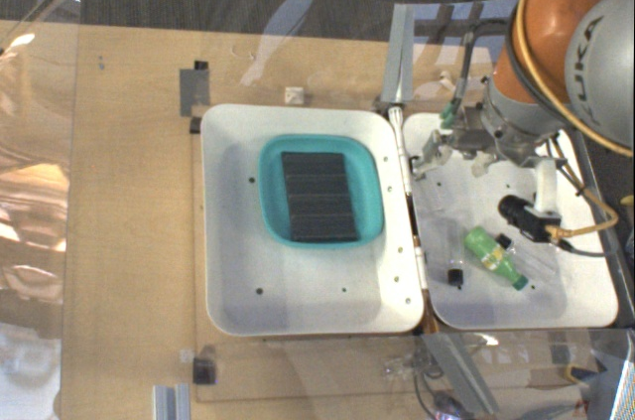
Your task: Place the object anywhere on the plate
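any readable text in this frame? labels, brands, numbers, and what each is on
"KU": dark letters running down the grey arm, near the frame's right edge; the rest of the word is cut off.
Green bottle in the right bin: no legible label, too small.
Teal plate and its dark ridged insert in the left bin: no markings.

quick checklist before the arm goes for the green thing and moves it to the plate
1. Green object lies free in the right bin: ok.
2. Teal plate sits in the left bin: ok.
3. Plate free to take the object: not ok, a dark ribbed block covers its middle.
4. Gripper over the object: not ok, it is near the right bin's far edge.
5. Finger state: cannot tell.
6. Small black piece lies close to the object: not ok.
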Robot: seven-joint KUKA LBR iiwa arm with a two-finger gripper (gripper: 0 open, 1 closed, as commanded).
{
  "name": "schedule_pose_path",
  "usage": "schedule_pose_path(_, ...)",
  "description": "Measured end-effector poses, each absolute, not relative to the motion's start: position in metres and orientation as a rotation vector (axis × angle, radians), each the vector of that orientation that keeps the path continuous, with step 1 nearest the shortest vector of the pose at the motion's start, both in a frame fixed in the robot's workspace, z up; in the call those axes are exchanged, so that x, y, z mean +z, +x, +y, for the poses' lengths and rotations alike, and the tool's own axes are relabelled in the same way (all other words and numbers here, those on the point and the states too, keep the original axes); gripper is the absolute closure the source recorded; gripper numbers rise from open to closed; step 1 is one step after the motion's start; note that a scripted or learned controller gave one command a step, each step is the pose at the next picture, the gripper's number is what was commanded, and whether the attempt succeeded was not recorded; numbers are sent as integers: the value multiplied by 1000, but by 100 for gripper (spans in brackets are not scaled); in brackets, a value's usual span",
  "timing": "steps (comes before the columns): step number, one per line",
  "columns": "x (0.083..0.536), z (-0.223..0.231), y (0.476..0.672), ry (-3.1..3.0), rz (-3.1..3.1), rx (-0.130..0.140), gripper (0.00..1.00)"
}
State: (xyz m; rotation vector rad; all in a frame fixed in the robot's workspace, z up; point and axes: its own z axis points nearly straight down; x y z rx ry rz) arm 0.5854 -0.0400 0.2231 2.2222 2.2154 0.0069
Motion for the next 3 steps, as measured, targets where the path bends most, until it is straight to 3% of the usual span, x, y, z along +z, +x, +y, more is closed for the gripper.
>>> schedule_pose_path(1,291,-51,558,2322,2108,8,0)
schedule_pose_path(2,278,17,532,2390,2037,4,0)
schedule_pose_path(3,297,-14,596,2367,2060,5,0)
